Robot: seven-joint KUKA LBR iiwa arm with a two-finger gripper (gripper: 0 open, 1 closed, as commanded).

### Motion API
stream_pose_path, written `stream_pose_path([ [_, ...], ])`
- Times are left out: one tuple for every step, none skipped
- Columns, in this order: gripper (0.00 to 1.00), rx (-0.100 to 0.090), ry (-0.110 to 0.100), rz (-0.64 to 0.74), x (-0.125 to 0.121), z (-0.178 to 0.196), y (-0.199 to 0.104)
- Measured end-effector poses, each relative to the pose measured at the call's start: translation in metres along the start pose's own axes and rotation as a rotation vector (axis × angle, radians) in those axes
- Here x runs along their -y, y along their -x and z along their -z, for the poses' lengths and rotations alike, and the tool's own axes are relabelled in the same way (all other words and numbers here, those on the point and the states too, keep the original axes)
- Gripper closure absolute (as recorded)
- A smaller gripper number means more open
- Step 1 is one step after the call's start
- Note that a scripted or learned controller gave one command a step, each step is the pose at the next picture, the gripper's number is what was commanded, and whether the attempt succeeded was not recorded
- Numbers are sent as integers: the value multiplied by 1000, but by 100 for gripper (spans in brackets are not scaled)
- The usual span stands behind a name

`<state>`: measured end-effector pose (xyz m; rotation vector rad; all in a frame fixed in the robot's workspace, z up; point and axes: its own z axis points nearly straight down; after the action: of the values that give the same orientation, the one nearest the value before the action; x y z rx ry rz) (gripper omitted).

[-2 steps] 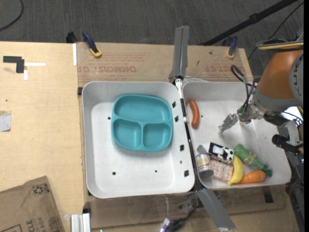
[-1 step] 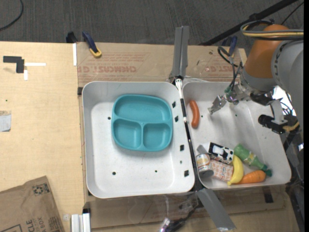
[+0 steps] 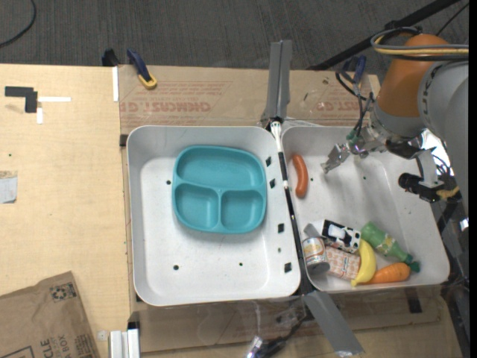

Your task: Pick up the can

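A: Where is the can (image 3: 314,253)?

B: Right bin (image 3: 387,177), near-left corner, close against the divider. It stands roughly upright, with a printed label too small to read. A flat pink-and-white packet (image 3: 343,263) touches its right side.

A: Gripper (image 3: 335,157)?

B: Over the far part of the right bin, pointing left, well apart from the can. Two thin fingers stand slightly apart with nothing between them, so I log it as unclasped and holding nothing.

A: Other items in that bin?

B: Sausage (image 3: 300,175) near the divider, lying lengthwise. Near edge: black-and-white carton (image 3: 341,234), banana (image 3: 365,262), carrot (image 3: 390,273), green bottle (image 3: 386,244), all bunched just right of the can.

A: Left bin (image 3: 149,222)?

B: A teal tray (image 3: 220,189) with three compartments, sitting flat toward the far side.

A: Any legible writing?

B: Cardboard sheet (image 3: 194,99) behind the bins carries red print seen upside down; it appears to read "CHEMCAST GP", but I am not certain. Brown box (image 3: 45,319) at the near-left corner shows a recycling mark and part of "CLE", likely "RECYCLE". Carton and packet print unreadable.
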<state>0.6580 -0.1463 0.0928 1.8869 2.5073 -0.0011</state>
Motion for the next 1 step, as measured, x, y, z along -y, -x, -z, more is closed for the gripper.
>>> stream_pose_path([
  [0,-1,-2,-69,60,0,23],
])
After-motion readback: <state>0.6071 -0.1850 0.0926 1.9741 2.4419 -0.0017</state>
